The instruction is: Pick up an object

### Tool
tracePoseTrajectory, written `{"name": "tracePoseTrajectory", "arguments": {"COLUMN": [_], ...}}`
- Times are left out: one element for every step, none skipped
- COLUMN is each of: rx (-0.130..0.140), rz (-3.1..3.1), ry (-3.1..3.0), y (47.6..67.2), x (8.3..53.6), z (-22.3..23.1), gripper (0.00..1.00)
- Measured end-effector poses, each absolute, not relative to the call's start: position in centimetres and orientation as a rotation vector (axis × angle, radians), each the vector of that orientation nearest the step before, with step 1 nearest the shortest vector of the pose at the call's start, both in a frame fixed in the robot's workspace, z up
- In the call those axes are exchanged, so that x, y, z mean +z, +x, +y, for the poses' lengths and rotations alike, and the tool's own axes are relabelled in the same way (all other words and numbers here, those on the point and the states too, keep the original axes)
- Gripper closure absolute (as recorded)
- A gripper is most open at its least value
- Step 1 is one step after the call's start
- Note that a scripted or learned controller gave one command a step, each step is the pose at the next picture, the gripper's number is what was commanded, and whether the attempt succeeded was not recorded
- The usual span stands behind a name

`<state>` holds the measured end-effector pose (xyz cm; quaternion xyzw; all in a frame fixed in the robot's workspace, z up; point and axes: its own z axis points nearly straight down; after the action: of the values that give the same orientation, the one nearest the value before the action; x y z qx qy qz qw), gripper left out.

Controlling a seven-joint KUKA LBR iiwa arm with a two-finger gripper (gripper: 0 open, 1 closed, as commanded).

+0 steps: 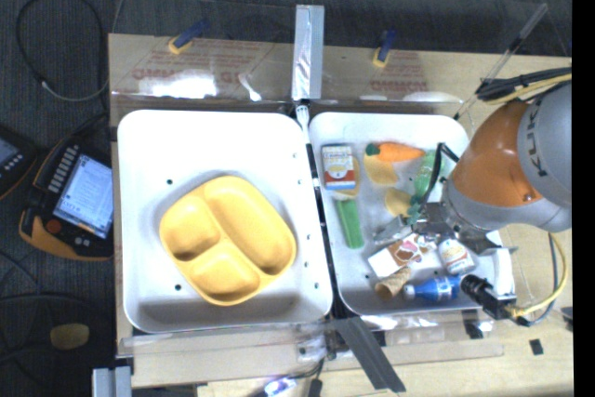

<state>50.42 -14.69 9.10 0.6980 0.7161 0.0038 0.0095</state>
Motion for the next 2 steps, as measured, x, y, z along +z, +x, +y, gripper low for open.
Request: {"name": "tracePoseTrajectory", "arguments": {"rx": [0.015, -0.004], "rz": [2.246, 2.278], "ry": [2.178, 2.169], "y": [50.6, 49.9], "x": [9.9, 19.5], "z": [-14.4, -7.8], "gripper": [1.0, 1.0]}}
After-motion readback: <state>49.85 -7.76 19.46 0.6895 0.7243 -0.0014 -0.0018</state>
